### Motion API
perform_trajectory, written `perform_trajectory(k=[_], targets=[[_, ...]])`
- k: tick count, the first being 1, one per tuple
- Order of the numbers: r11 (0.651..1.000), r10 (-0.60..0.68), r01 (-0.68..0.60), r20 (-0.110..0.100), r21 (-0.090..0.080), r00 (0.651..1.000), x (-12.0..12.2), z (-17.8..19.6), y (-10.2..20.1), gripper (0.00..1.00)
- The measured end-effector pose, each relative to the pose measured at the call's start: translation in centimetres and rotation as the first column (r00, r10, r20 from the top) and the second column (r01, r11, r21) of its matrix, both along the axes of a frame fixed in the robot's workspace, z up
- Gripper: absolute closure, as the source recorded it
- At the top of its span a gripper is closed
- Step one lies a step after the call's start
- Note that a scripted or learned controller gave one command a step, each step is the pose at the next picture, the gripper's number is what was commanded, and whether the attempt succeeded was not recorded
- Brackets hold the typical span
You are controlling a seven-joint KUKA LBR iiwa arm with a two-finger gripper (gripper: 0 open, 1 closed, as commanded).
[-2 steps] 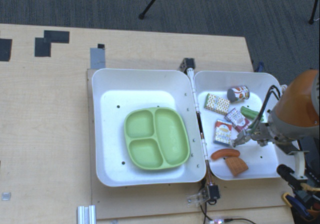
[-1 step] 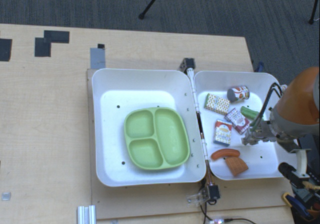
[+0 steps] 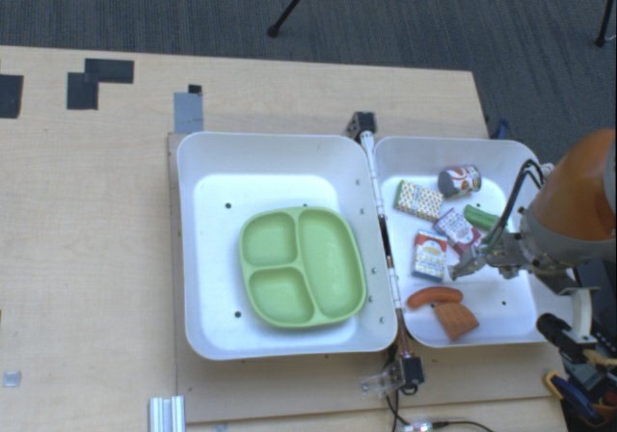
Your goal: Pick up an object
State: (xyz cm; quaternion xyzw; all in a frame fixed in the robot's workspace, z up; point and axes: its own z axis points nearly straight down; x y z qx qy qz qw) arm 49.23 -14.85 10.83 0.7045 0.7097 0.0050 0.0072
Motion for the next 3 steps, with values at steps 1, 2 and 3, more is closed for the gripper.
perform_trajectory(k=[1, 2, 3], targets=[[1.000, -0.004, 0.004, -0.007, 0.000, 1.000, -0.3, -2.1, 5.6, 0.00], [1.000, -0.002, 0.002, -0.001, 0.000, 1.000, -0.1, -1.0, 5.7, 1.00], [1.000, -0.002, 0.002, -0.002, 0.000, 1.000, -0.1, -1.0, 5.7, 0.00]])
